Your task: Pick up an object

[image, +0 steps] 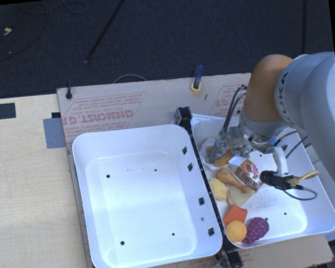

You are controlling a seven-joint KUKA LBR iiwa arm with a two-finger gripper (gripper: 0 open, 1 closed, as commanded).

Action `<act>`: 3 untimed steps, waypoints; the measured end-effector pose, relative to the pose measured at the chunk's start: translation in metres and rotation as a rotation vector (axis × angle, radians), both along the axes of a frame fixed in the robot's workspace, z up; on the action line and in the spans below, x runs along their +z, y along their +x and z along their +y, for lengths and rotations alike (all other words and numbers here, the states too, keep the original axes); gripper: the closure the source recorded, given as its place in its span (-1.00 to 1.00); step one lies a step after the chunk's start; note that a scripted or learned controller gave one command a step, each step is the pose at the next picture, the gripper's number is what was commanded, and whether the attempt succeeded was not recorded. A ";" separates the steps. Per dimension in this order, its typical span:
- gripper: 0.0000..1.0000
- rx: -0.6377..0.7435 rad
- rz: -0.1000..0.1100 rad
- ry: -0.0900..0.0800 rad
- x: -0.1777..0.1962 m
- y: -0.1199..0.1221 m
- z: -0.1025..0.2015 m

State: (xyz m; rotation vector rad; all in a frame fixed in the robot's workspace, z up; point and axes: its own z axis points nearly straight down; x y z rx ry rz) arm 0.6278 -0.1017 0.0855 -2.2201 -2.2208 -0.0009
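Across the left of the view spreads the pale wooden counter [25, 208]. A printed cardboard sheet [122, 108] lies on it and carries both bins. The grey arm [315, 100] comes in from the right, and its orange band [268, 90] sits above the far half of the right bin [299, 217]. The left bin [139, 200] touches the right one along a shared edge, and its white floor is dotted with small dark holes.

The wrist hangs low over the far left part of the right bin, just above the heap of things there. Whether the jaws are apart or together cannot be told, and nothing can be seen between them.

The things to pick all lie along the right bin's left side. Nearest the wrist is a red, white and brown packet [247, 172], touching a brown bread-like piece [228, 177]. Beside these are a pale yellow piece [218, 188] and a cream lump [239, 195]. Closer to the near rim sit an orange block [235, 214], a yellow ball [236, 231] and a purple bunch of grapes [257, 228], the last two touching.

A blue and yellow clamp [196, 79] grips the cardboard's far edge.
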 end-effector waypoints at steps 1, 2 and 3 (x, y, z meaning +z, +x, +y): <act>-1.00 -0.002 -0.004 -0.009 0.006 0.017 0.016; 1.00 -0.004 -0.014 -0.010 0.021 0.020 0.015; 1.00 0.005 -0.007 0.002 0.108 0.001 0.070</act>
